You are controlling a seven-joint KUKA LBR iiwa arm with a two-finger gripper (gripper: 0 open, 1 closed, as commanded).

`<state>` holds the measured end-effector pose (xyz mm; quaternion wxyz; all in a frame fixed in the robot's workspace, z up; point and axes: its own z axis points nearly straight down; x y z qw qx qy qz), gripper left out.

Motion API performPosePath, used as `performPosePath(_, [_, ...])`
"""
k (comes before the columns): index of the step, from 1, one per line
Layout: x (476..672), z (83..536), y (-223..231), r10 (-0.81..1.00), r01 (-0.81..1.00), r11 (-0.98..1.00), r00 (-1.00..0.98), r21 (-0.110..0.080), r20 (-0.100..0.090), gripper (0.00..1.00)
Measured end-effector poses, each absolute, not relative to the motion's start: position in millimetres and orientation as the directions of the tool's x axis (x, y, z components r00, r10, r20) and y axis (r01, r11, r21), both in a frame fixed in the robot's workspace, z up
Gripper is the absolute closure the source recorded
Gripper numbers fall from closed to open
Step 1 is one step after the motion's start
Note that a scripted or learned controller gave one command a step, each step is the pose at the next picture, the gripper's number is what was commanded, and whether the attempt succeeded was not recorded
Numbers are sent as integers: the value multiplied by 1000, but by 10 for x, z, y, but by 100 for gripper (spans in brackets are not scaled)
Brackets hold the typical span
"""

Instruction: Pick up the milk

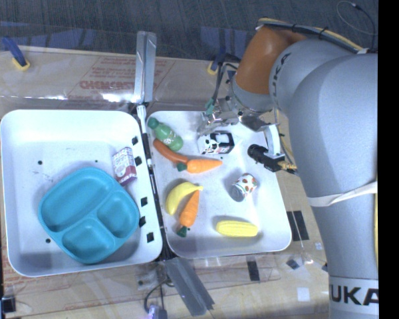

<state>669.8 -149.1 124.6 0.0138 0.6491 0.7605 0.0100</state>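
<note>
Bench: wooden top under clear plastic sheeting, dark carpet along the upper edge of the frame.
Bins: two shallow white bins side by side, left bin and right bin.
Left bin contents: one blue divided plate at lower centre; one small red can lying just beyond the plate's upper right corner.
Right bin contents: one milk carton with black and white cow patches, near the upper middle; one green bottle at upper left; two carrots, the long carrot just below the milk, the short carrot leaning on one banana; one corn cob at lower right; one small mug on its side at centre right.
Arm: one grey arm fills the right of the frame, orange band at top, wrist bent down over the right bin's upper edge.
Gripper: gripper sits just above the milk carton; how far the claw is spread cannot be made out, and nothing is seen between the tips.
</note>
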Motion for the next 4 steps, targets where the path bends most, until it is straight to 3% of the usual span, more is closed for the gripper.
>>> performPosePath(1, [6695, 1242, -1491, 988, 987, 157, -157, 32, -8, 0])
performPosePath(2, [6155, 934, -2047, 974, 974, 225, -225, -2, 0, 0])
performPosePath(3, [6163, 1042, -2046, 973, 973, 229, -229, -1, -1, 100])
performPosePath(4, [5021, 2068, -1963, 896, 896, 443, -443, -1, 1, 100])
